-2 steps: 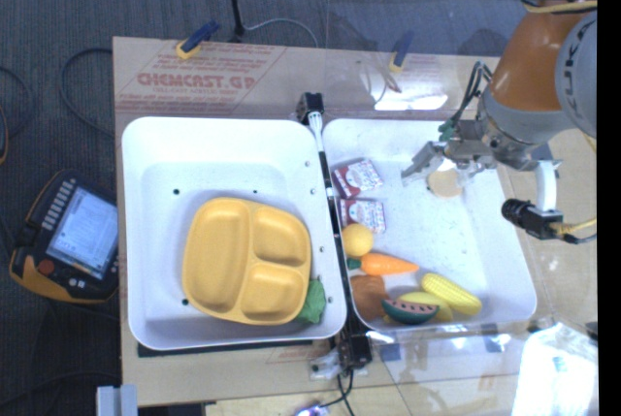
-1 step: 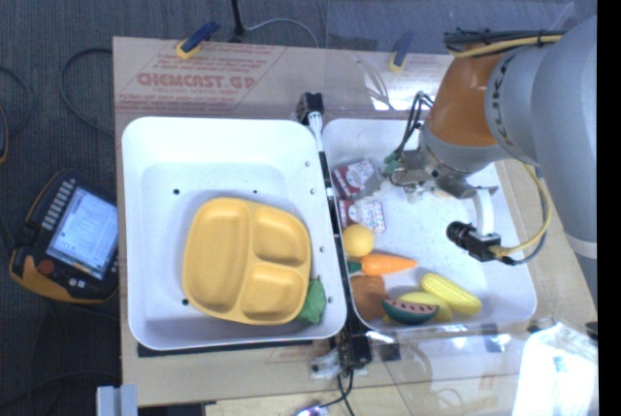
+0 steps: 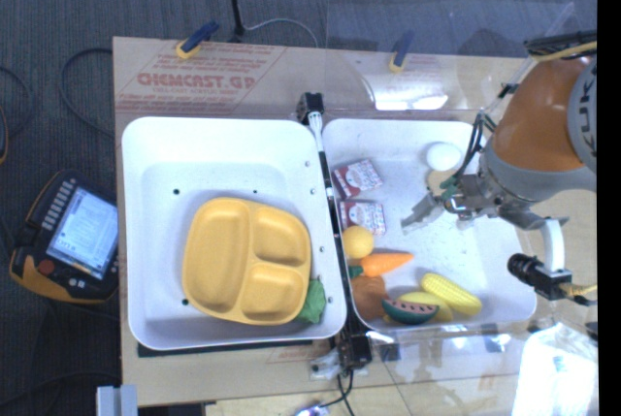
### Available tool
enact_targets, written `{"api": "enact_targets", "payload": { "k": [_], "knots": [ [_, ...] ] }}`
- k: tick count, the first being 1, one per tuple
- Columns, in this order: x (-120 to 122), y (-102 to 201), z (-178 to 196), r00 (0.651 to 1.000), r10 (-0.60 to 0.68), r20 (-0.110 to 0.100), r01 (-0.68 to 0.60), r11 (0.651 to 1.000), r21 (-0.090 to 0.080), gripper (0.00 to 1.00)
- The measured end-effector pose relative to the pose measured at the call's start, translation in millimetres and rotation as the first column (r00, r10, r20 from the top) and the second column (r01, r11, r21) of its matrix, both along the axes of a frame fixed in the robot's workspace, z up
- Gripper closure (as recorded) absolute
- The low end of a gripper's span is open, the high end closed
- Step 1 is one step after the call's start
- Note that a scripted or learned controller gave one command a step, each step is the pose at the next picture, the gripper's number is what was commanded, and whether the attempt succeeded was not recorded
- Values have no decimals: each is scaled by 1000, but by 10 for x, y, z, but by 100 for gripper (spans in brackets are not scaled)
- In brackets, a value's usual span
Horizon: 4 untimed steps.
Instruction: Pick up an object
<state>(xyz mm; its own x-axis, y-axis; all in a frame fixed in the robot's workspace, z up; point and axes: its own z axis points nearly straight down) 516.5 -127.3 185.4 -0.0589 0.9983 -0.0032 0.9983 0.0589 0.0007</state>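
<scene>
**Gripper hangs over the right bin, nothing seen in it**

The gripper (image 3: 439, 204) hovers over the right bin (image 3: 490, 254), the arm (image 3: 543, 138) coming in from three o'clock. Its fingers cannot be made out well enough to tell how wide they stand, and nothing shows between them. A white egg (image 3: 443, 156) lies just at its twelve o'clock. Two red-and-white packets (image 3: 357, 176) sit at its nine o'clock by the bin's wall. Toward seven o'clock lie a lemon (image 3: 357, 241), a carrot (image 3: 386, 262), a watermelon slice (image 3: 409, 310) and a corn cob (image 3: 451, 292). The left bin (image 3: 155, 172) holds a yellow divided plate (image 3: 247, 259), with a green leafy piece (image 3: 314, 303) at its four o'clock edge.
</scene>
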Motion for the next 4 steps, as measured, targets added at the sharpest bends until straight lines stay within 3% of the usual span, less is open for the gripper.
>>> {"api": "enact_targets", "payload": {
  "k": [1,2,3,4],
  "knots": [
    [-218,167,-701,999,-23,24,23,1000,-2,0],
    [-256,224,-950,997,-75,21,75,997,0,0],
    [-272,-130,-945,982,189,14,-189,982,0,0],
    [-254,-141,-840,982,187,19,-187,982,-5,100]
  ]
}}
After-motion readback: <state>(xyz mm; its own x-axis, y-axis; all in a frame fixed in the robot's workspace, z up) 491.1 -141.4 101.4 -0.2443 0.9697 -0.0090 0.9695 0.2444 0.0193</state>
